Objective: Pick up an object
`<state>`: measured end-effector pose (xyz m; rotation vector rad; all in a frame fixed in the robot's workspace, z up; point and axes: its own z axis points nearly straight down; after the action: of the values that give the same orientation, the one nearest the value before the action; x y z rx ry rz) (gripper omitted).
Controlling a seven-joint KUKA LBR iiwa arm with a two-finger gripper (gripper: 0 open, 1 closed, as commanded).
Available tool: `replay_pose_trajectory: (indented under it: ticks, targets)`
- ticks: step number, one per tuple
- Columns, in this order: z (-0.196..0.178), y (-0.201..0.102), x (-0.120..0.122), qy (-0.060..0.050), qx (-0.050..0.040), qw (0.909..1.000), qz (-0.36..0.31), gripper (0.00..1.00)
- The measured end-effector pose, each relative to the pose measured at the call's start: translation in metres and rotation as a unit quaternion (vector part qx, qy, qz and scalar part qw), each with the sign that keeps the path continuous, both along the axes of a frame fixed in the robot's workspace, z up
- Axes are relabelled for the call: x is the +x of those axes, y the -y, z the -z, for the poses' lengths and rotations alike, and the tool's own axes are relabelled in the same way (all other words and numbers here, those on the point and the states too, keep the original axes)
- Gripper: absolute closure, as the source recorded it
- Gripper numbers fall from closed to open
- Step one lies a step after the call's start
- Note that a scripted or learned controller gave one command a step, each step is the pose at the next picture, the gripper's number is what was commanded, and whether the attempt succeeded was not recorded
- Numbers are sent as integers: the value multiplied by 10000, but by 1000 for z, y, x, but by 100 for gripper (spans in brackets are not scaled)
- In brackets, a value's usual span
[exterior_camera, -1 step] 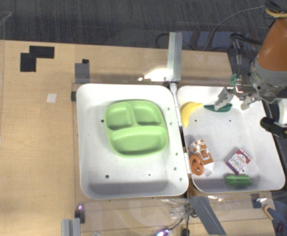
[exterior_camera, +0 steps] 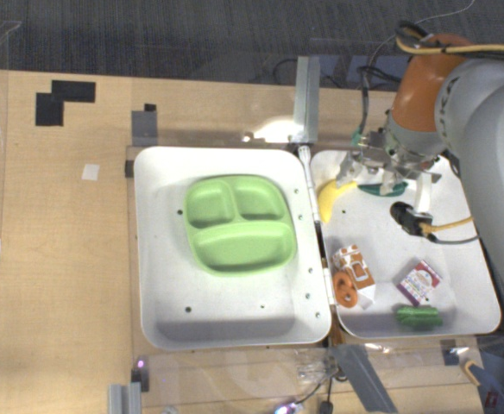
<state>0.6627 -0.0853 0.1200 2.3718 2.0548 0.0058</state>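
Just left of the claw [exterior_camera: 374, 172], yellow banana [exterior_camera: 330, 198], claw state unclear.

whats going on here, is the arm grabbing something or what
A grey robot arm with an orange band reaches in over the right bin, its gripper low at the bin's far end, next to a yellow banana. Nothing shows between the fingers, so no pick is confirmed. Also in that bin lie an orange and white item, a small pink packet and a green object. The left bin holds a green divided tray.
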Motion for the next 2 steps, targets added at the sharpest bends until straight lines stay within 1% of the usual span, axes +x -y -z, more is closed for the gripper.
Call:
replay_pose_trajectory:
  ticks: [1, 2]
  targets:
    - [-66, -4, -17, -2, -1, 10000, -44, 0]
    - [-64, -17, -49, -20, 7, 9998, 193, 0]
